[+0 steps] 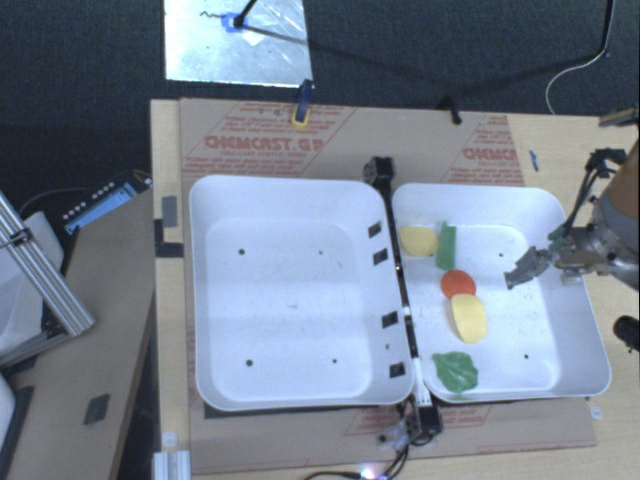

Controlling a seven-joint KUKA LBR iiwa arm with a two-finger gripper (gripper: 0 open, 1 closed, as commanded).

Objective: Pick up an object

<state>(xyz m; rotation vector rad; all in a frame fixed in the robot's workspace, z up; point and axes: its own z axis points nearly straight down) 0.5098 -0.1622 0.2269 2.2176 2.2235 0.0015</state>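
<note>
The right bin (572, 363) holds several small objects along its left side: a yellow lump (418, 240), a green bar (446, 246), a red-orange round piece (459, 283), a pale yellow oval (468, 318) and a green leafy piece (456, 370). My gripper (523, 269) hangs over the right half of this bin, reaching in from the right. It is well to the right of the red piece and touches none of the objects. Nothing shows between its fingers.
The left bin (290, 288) lies beside the right one, joined by a black hinge strip (398, 298). Both rest on a cardboard sheet (270, 138). A shiny metal plate (237, 25) lies on the far floor. A cable (590, 58) runs at top right.
</note>
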